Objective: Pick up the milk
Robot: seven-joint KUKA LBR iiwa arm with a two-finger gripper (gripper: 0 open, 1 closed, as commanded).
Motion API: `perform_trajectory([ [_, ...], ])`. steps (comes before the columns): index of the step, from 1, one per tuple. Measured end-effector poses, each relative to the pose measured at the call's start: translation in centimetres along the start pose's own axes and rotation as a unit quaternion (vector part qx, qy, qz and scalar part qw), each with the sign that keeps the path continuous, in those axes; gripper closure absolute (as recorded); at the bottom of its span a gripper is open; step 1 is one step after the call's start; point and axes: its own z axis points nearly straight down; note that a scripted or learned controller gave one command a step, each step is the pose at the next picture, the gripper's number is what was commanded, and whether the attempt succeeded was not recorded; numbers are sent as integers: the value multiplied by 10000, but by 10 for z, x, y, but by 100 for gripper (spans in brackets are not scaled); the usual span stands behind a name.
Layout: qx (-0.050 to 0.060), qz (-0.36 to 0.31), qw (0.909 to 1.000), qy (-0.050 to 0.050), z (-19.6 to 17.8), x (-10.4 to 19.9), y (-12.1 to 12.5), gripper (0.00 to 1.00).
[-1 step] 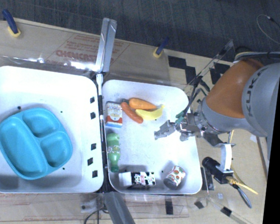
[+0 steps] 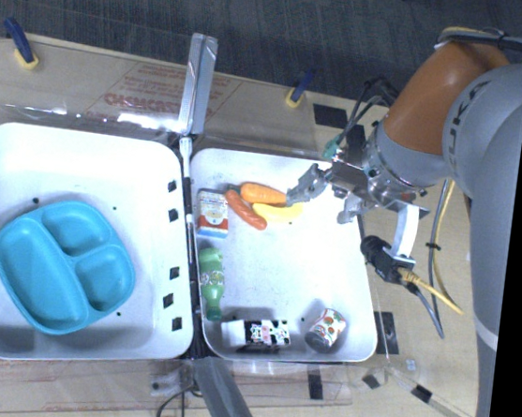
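Two shallow white bins sit side by side on a bench. Reaching in from the right, the grey arm holds its gripper [image 2: 307, 186], fingers apart, over the right bin [image 2: 284, 253] above a banana [image 2: 280, 211]. Black-and-white patterned, the small boxy milk [image 2: 266, 333] carton lies against the near wall beside a rounded can [image 2: 325, 329].

We see two smooth, glossy white plastic bins [image 2: 358, 262], a matt blue plastic tray [image 2: 61, 263], and a printed, glossy milk carton [image 2: 266, 334]
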Motion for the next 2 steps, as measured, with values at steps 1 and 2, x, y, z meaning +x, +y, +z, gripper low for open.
perform_trajectory([
  [1,24,107,9999,-3,73,24,-58,0],
  [2,6,-2899,9570,6,155,-29,-92,0],
])
